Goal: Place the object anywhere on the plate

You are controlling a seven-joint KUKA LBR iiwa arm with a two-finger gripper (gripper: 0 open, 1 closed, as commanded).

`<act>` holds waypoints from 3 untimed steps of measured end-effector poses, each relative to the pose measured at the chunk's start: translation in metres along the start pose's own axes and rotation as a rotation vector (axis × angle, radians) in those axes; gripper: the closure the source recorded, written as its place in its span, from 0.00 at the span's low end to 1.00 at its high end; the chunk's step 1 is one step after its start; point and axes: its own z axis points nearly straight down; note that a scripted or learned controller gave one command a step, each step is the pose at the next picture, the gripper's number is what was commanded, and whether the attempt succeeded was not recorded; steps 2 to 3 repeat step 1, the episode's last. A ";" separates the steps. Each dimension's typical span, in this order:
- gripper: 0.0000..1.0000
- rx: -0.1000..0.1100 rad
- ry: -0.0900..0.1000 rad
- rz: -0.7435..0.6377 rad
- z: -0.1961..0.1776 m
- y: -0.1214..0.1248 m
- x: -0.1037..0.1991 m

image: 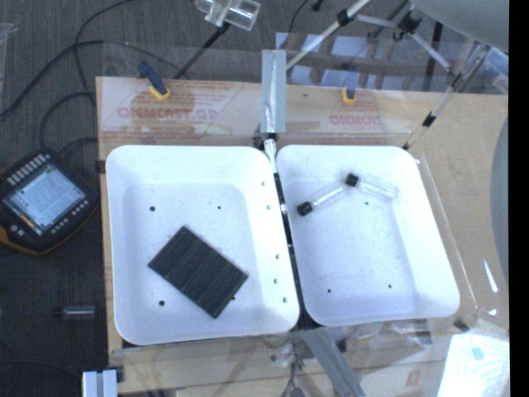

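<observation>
Two clear tubes with black caps lie in the right bin, toward its far side. They are set at an angle to each other, with the cap of the farther one just beside the end of the nearer. I take one of them to be the thing that has to be moved, though I can't say which. The plate, a dark ribbed square turned cornerwise, sits flat in the left bin on the near side, well apart from the tubes and with the wall between the bins in the way. Nothing rests on the plate.

So, by my reckoning, none of the job is done. The pick, the carry across the divide and the set-down all remain.

The arm shows as a broad grey curve high at the far right corner, above the bench and nowhere near either bin's floor. It looks parked or pulled back rather than reaching. Whether the pincer is apart or together I cannot tell from where I stand, and nothing suggests it carries anything. A teach pendant lies off to the left of the bench.
</observation>
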 end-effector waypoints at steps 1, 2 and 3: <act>1.00 -0.001 -0.004 0.001 -0.009 0.001 -0.001; 1.00 -0.001 -0.004 0.001 -0.009 0.001 -0.001; 1.00 -0.001 -0.004 0.001 -0.009 0.001 -0.001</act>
